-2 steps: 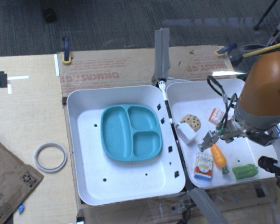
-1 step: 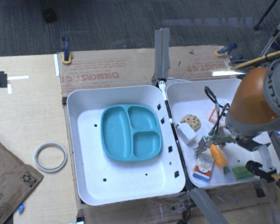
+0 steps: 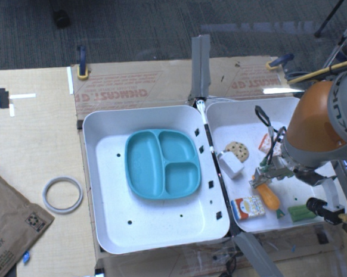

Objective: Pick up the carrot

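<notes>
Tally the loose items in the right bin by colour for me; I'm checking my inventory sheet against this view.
Orange: 1, the carrot
Green: 1, the green item
White: 1, the white block
Tan: 1, the cookie
Red and white: 2, the carton and the packet, partly hidden by the arm
Total: 6

The gripper sits just above the carrot.

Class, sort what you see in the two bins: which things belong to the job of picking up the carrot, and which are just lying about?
Belong to the job:
carrot
gripper

Just lying about:
blue divided plate
cookie
white block
small carton
green item
tape ring
</notes>
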`<action>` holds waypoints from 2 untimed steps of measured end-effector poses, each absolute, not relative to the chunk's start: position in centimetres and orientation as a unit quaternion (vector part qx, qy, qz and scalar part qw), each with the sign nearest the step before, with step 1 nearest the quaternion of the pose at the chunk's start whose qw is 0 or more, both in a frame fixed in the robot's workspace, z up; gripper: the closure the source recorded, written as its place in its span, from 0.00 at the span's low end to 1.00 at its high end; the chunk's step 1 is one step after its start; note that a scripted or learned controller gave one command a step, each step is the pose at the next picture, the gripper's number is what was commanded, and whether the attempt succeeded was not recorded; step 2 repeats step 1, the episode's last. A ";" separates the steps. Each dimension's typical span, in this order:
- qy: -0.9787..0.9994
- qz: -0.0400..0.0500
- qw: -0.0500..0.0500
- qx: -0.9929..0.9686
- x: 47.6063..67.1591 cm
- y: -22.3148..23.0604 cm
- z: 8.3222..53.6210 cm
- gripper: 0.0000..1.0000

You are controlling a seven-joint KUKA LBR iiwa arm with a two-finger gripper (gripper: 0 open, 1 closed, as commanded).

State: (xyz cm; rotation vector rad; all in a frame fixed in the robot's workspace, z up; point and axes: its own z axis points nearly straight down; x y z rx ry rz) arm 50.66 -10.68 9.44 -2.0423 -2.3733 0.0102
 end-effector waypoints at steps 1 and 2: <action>-0.752 0.003 0.003 -0.659 50.8 -6.3 20.3 1.00; -0.752 0.003 0.003 -0.659 50.8 -6.3 20.3 1.00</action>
